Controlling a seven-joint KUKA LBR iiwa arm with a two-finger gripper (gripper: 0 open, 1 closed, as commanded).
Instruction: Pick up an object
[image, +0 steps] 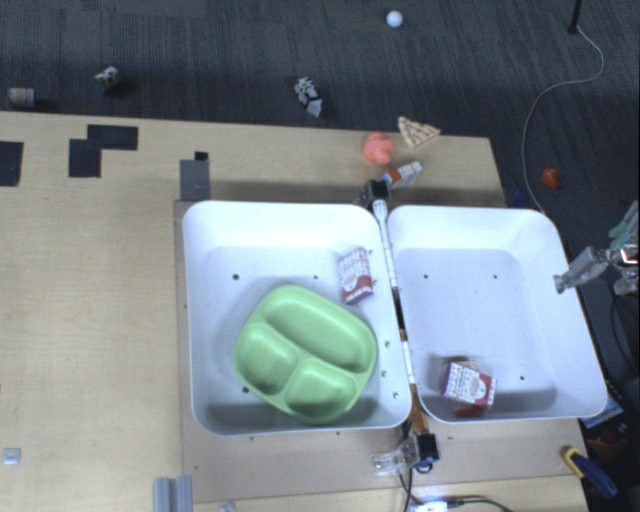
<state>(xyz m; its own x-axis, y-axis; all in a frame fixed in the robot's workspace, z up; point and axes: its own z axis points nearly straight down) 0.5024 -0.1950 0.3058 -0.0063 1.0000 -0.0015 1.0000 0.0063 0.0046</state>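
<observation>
Reaching from the right edge of the camera view, the pincer (600, 266) hangs outside the right bin (500, 240), its opening impossible to tell; a good pick means descending squarely over the red-and-white carton (468, 385) at that bin's near wall, closing across its short side; its long axis runs roughly left-right, slightly tilted.

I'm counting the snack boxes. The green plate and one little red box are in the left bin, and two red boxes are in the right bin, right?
Not quite. The camera view shows one red box in the right bin. The green plate and another red box lie in the left bin.
</observation>
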